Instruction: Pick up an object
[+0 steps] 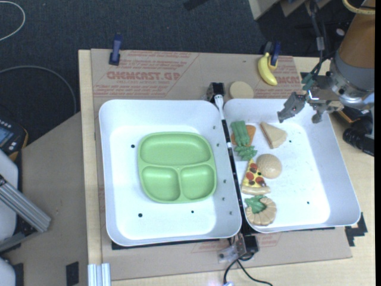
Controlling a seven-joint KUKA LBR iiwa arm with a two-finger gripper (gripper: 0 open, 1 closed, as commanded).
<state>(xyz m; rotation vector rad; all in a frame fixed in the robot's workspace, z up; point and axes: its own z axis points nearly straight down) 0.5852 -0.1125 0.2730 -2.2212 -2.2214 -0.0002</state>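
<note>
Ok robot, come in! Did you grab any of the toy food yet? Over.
Grey two-finger gripper above right white bin, nothing between fingers. Tan toy wedge nearest, lying untouched. Nothing blocking it.

two white bins (119, 219), one green tray (177, 166), one banana (266, 70), six toy foods (262, 154)

The two bins (119, 159) are plain white; the one farther from the hand (303, 108) holds a pale green divided plate (177, 166); the hand itself is grey metal with a green patch, under a grey arm (357, 64) with an orange band; just below it lies a cream wedge (274, 134), then a green-and-orange carrot (242, 137), a tan bun (269, 165), a yellow pizza slice (255, 179) dotted red and dark; the banana (267, 70) beyond the bins is yellow; the worktop (149, 70) is brown cardboard with red lettering.
</note>
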